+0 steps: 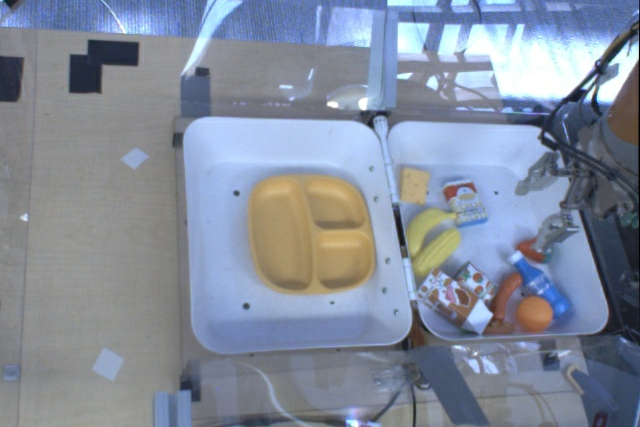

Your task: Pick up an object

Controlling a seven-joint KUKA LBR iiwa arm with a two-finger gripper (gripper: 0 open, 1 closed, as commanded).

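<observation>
The tool (553, 205) hangs with its fingers spread apart and nothing between them, over the right side of the right bin (500, 140). Just below it lies a small blue bottle (538, 285) with a red cap, beside an orange ball (535, 314). The bottle looks light, stiff and smooth, so it may slip; its narrow body, taken across its width, seems the best hold.
</observation>
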